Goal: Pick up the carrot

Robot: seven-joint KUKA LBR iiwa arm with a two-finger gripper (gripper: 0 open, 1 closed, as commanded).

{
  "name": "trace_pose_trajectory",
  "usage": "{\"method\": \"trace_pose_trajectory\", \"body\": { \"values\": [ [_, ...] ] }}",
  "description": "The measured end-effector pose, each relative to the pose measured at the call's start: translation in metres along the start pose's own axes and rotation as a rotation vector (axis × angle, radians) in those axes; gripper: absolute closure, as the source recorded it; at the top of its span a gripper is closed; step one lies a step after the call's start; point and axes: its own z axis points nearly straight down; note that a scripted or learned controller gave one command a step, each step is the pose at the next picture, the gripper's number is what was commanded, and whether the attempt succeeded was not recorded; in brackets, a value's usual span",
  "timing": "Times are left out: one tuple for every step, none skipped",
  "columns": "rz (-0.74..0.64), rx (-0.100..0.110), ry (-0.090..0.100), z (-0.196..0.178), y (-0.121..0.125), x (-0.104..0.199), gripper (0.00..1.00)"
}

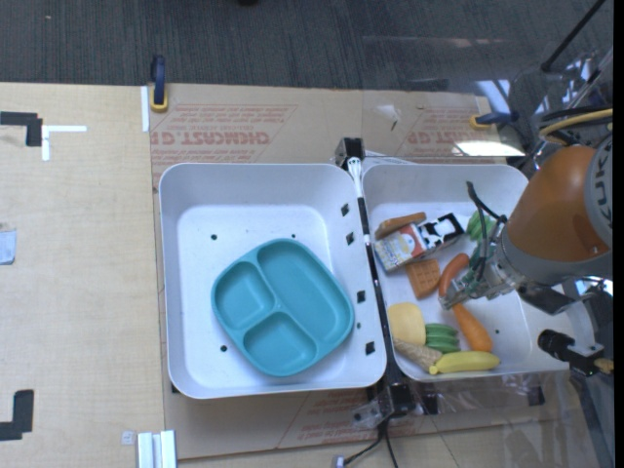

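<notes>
A teal plate (282,305) lies in the left bin (195,198). In the right bin (409,178), lower right of the frame, the carrot (473,328) lies just below the gripper (470,286); its jaw state cannot be told.

the arm (570,213) at the right of the frame is a rounded body, grey at its far right edge with a broad glossy orange band catching pale highlights. below the band sits a grey wrist collar. dark cables run down its left side. the gripper (475,283) is a small grey metal piece, its details too fine to tell.
</notes>
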Motion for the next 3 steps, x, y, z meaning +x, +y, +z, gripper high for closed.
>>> {"method": "trace_pose_trajectory", "body": {
  "values": [
    [-0.137,0.002,0.002,0.008,-0.015,0.031,1.00],
    [-0.126,-0.005,-0.025,0.006,-0.017,0.019,0.00],
    [0.092,0.003,-0.002,0.009,-0.012,0.012,0.00]
  ]
}}
